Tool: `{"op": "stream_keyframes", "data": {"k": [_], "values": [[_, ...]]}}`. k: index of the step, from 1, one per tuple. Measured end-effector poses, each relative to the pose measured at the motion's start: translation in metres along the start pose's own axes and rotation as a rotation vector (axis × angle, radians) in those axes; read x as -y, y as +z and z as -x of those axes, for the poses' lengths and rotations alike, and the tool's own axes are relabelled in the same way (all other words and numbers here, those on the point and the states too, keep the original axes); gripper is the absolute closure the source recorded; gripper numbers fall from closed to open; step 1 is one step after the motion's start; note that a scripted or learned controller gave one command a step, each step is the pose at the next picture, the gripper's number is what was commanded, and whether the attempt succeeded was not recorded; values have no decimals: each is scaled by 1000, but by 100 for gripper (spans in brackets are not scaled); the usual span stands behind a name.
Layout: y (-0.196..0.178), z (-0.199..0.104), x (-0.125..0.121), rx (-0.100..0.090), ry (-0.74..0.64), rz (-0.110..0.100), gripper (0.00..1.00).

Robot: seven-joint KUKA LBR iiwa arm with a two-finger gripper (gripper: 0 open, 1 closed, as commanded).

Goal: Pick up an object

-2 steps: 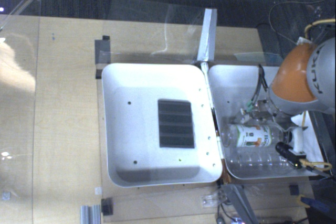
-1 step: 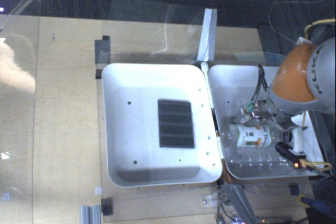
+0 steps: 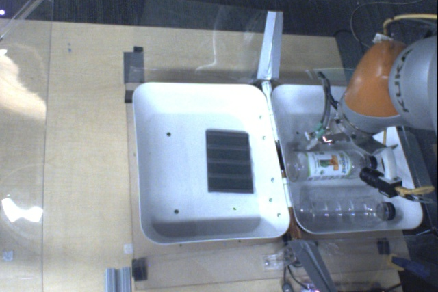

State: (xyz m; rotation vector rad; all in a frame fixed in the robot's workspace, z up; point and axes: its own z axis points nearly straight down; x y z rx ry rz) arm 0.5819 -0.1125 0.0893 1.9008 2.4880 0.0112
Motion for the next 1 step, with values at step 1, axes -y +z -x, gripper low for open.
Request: {"op": "stream_keyframes", "data": {"k": [1], "values": [[1, -16, -25, -2, -19, 0, 0]]}}
